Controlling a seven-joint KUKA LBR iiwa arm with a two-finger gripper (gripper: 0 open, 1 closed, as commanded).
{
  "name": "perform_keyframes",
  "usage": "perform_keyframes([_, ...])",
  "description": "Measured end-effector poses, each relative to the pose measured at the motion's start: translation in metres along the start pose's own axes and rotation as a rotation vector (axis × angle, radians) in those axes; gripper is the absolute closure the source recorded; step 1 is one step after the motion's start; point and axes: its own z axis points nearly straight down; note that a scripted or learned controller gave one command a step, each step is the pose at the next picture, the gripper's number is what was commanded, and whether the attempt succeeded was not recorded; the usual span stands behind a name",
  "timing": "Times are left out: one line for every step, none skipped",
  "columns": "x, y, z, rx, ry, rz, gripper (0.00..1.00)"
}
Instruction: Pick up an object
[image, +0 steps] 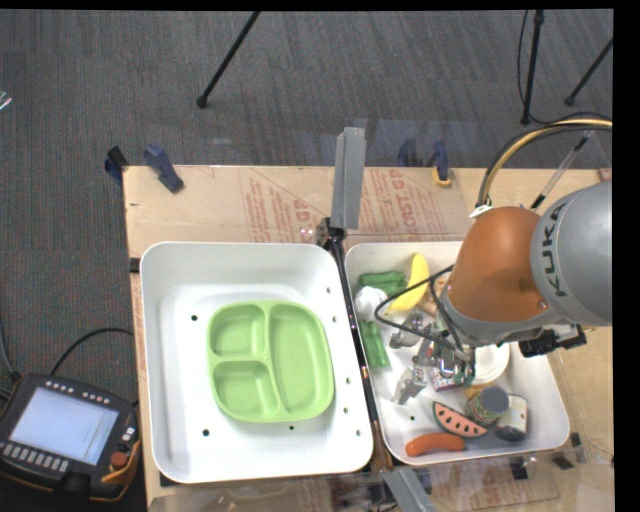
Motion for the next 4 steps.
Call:
perform_keyframes([-0.052, -0.002, 0.000, 0.002, -0.001, 0.575, 0.00])
perform_keyframes([-0.102, -0.001, -0.001, 0.002, -0.001, 0.699, 0.00])
perform_keyframes([-0.101, 0.000, -0.011, 0.008, 0.003, 0.691, 1.00])
perform_keyframes([-0.091, 0.068, -0.105, -0.004, -0.008, 0.796, 1.00])
